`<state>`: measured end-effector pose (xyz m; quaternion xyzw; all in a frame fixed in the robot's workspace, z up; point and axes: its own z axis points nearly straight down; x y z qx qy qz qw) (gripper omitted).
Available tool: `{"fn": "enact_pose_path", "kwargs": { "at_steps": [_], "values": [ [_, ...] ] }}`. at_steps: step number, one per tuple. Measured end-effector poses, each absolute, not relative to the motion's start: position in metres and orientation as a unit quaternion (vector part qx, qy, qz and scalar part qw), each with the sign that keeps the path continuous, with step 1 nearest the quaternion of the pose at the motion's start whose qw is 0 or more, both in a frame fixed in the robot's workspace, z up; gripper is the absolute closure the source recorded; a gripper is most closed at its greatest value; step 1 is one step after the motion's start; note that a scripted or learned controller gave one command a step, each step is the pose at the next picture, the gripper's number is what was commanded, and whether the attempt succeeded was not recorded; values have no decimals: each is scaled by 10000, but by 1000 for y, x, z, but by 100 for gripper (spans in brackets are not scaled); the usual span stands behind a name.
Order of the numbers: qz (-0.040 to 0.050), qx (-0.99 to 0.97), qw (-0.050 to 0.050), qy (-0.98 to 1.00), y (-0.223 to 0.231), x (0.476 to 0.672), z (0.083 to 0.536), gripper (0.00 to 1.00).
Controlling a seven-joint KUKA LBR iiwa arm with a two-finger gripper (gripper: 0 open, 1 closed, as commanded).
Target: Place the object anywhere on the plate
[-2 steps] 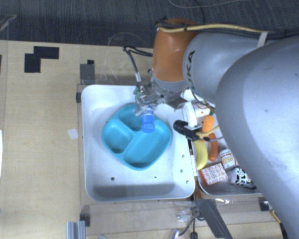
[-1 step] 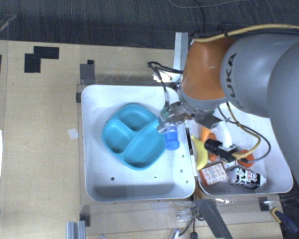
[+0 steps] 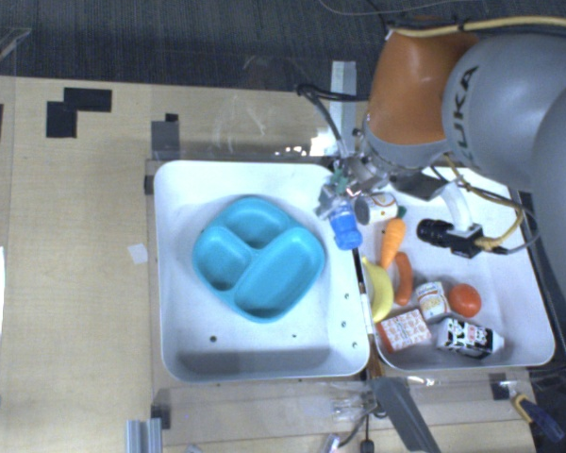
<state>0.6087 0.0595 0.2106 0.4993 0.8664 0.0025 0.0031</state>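
Note:
A blue plate (image 3: pixel 258 256) with three compartments lies in the middle of the left bin (image 3: pixel 184 343). My gripper (image 3: pixel 343 199) hangs over the divide between the two bins, just right of the plate's upper right rim. A small blue bottle (image 3: pixel 345 228) with a pale top sits between its fingers and points down toward the bin edge. The gripper is shut on it. The bottle is beside the plate, not over it.
The right bin (image 3: pixel 533 343) holds a carrot (image 3: pixel 391 242), a banana (image 3: pixel 381 289), a sausage (image 3: pixel 405 276), a small can (image 3: pixel 432 300), a tomato (image 3: pixel 466 299), a red box (image 3: pixel 403 328) and a black-and-white bottle (image 3: pixel 468 338). A black part with cable (image 3: pixel 449 236) hangs off the arm.

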Motion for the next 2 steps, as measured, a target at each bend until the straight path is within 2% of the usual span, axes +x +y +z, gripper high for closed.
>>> {"fn": "enact_pose_path", "kwargs": {
  "at_steps": [1,2],
  "values": [
    [20,4249,27,9052,72,629,186,100],
    [26,3114,41,9503,102,627,218,100]
  ]
}}
